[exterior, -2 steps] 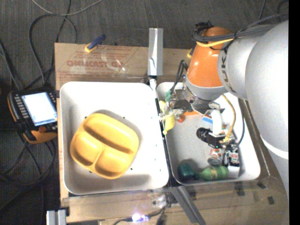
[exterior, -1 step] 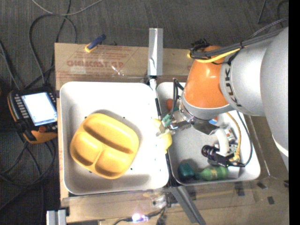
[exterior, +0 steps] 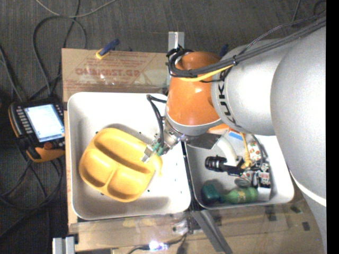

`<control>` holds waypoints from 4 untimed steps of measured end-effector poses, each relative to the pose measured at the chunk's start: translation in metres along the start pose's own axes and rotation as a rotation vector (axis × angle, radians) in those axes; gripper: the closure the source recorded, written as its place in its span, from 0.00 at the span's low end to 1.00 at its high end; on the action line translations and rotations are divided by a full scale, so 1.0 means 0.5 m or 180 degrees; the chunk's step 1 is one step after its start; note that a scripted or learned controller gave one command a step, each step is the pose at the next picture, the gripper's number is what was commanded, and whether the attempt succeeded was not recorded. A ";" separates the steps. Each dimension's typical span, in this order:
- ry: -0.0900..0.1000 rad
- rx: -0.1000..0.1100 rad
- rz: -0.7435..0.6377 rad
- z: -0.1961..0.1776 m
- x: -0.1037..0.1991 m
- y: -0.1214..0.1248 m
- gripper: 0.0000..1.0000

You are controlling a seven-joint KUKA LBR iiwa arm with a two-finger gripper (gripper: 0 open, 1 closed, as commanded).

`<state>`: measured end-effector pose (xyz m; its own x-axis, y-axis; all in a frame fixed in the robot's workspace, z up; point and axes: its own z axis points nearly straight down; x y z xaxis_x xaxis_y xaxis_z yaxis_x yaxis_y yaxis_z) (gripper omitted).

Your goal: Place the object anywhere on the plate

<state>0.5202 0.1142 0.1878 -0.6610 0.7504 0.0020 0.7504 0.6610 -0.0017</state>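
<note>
A: What is biggest here?

B: The grey arm (exterior: 275, 99) with its orange band. It comes in from the right and covers much of the right bin (exterior: 288, 194).

A: And the plate?

B: The yellow plate (exterior: 114, 165), which has divided sections, lies flat in the left bin (exterior: 106, 102), towards its front and left of centre.

A: Where is the gripper?

B: The gripper (exterior: 152, 152) is at the plate's right rim, pointing down and left. I cannot tell whether it is wide, narrow or holding anything.

A: So where is the object to be placed?

B: I cannot tell which one is meant. A green bottle (exterior: 233, 196) lies on its side at the front of the right bin. Some small things (exterior: 258, 178) sit just behind it. Both are well apart from the gripper, across the wall between the bins.
</note>
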 end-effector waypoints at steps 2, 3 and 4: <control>-0.0002 0.0004 0.0228 0.094 0.037 0.137 0.00; 0.0004 0.0008 0.0230 0.077 0.038 0.137 1.00; 0.0003 0.0009 0.0231 0.078 0.037 0.137 0.00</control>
<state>0.5591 0.1733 0.1490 -0.6048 0.7964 0.0028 0.7963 0.6048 -0.0046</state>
